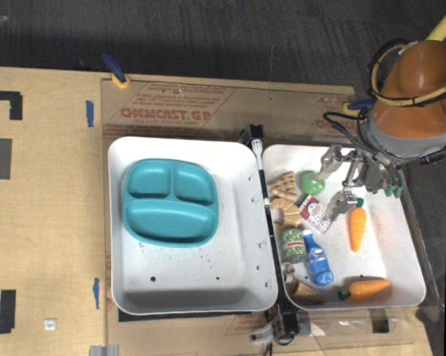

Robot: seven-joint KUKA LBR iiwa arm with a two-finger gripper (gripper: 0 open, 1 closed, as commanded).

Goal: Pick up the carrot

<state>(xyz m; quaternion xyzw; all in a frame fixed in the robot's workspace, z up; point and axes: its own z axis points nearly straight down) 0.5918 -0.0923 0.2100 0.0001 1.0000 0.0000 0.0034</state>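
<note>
Carrot (pixel 358 229): lying in the right bin (pixel 393 238), on the bare white floor towards its right side, long axis near vertical in the view, green end towards the far rim, orange tip towards the near rim. Not lifted; resting on the bin floor.

Gripper (pixel 339 186): above the far part of the same bin, just up and left of the carrot's green end, close to it; contact not discernible. Opening of the jaws: cannot be told from this angle. Nothing seen held. Arm's orange band (pixel 415 78) at the upper right corner.

Second orange piece with green end (pixel 368 288): lying crosswise near the right bin's near rim, apart from the carrot.

Remaining contents, crowded along the right bin's left side:
- blue bottle (pixel 319 264), tilted, between the carrot and the bin divider;
- green can (pixel 292 244), just left of the bottle;
- red-and-white packet (pixel 314 212), below and left of the gripper;
- green round item (pixel 310 182), beside the gripper's left;
- tan pieces (pixel 284 189), against the left wall.

Left bin (pixel 190 278): holding a teal divided plate (pixel 169 201) in its far half.
</note>
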